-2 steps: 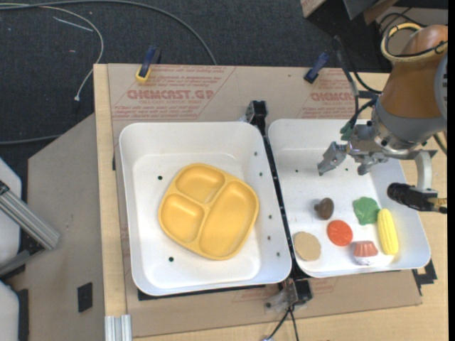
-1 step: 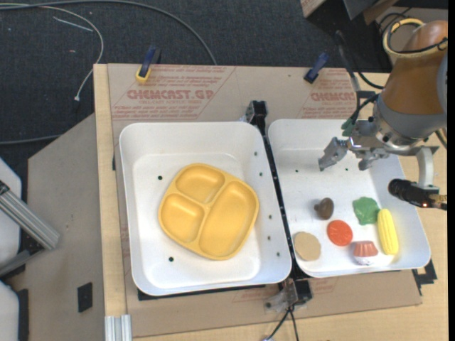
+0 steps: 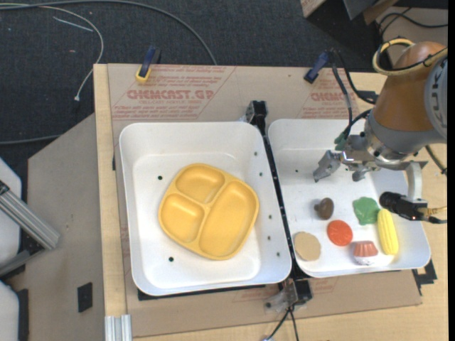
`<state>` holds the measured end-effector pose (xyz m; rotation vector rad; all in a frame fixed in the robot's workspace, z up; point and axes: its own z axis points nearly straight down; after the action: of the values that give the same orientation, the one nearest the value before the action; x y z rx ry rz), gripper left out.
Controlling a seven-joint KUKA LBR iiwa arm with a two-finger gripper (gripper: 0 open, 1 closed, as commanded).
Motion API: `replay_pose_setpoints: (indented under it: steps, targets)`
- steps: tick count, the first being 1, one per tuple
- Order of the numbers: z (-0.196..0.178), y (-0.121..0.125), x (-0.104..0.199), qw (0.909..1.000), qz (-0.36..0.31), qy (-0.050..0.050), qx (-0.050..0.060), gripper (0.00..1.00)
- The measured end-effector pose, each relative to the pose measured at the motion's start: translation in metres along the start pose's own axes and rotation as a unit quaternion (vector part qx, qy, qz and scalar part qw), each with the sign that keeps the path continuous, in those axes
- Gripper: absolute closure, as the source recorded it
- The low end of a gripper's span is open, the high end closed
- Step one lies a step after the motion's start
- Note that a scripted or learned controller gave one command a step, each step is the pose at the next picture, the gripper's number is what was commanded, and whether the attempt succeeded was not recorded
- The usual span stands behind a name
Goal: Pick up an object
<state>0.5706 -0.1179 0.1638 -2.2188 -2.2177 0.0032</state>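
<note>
Yellow plate (image 3: 207, 210): glossy plastic, rounded, three moulded compartments, lying in my left bin (image 3: 135, 155).
Left bin: shallow white tray with smooth walls and rounded corners.
Tan disc (image 3: 307, 246): flat, round, matte, near the front of my right bin (image 3: 298, 137).
Brown piece (image 3: 325, 207): small, dark, lumpy, just behind the disc.
Red piece (image 3: 340, 233): round, smooth, tomato-like.
Cupcake toy (image 3: 364, 251): pink ribbed base, pale top, by the front wall.
Green piece (image 3: 365, 210): blocky, leaf-like.
Corn cob (image 3: 387, 231): yellow, long, bumpy, beside the green piece.
My claw (image 3: 343, 169): metal fingers spread apart, gripping nothing, hovering over bare white floor behind the brown piece.
</note>
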Motion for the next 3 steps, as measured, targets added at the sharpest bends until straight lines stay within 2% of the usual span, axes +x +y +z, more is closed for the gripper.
replay_pose_setpoints:
  steps: [1, 2, 3]
  targets:
    - [0.061, -0.006, -0.004, 1.0, 0.0, 0.001, 0.002, 0.0]
    - [0.08, -0.007, -0.004, 1.0, 0.0, 0.0, 0.001, 0.0]
    - [0.068, -0.006, -0.003, 1.0, 0.0, 0.0, -0.001, 1.0]
